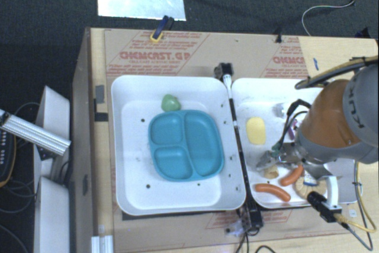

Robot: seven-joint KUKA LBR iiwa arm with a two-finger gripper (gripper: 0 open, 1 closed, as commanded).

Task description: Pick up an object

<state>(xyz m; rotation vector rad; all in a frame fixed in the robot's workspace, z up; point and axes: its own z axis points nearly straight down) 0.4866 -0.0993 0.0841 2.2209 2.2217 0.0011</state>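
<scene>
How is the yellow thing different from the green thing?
The yellow object lies in the right bin; the green object lies in the left bin. The yellow one looks bigger and longer, the green one smaller and rounder. The green one sits right at the edge of the blue divided plate; the yellow one lies on bare bin floor. Both are smooth and rounded.

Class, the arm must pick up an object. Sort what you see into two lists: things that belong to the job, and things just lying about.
Belongs to the job:
gripper
yellow piece
two sausages
pale piece
right bin

Just lying about:
blue tray
green piece
left bin
clamp
</scene>
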